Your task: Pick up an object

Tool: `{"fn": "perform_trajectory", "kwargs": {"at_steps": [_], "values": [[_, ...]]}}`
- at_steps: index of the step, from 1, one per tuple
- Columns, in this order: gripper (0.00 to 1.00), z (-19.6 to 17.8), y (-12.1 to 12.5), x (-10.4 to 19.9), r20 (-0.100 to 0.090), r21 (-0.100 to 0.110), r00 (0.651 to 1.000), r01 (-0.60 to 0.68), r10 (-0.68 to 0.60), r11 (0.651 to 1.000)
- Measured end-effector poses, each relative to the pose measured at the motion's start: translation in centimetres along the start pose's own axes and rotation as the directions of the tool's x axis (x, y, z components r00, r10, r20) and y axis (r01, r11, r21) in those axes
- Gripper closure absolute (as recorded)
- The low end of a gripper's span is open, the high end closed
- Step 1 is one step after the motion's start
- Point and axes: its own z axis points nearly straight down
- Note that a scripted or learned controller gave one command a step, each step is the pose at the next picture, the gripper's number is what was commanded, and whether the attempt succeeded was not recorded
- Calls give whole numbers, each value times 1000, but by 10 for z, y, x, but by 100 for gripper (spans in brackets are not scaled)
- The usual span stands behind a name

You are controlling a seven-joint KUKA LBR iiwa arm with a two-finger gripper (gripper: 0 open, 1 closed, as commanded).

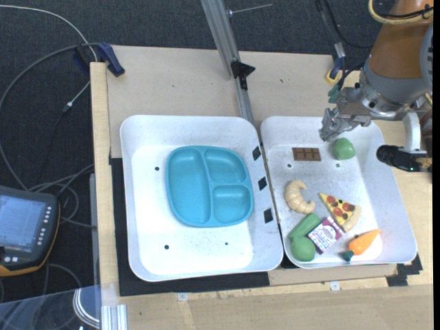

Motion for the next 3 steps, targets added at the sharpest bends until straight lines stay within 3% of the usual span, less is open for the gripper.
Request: {"fn": "perform_trajectory", "kwargs": {"at_steps": [1,3], "values": [[100,13,10,52,-3,8,1000,4,-4,1000],[100,-1,15,159,-3,3,1000,5,-5,1000]]}}
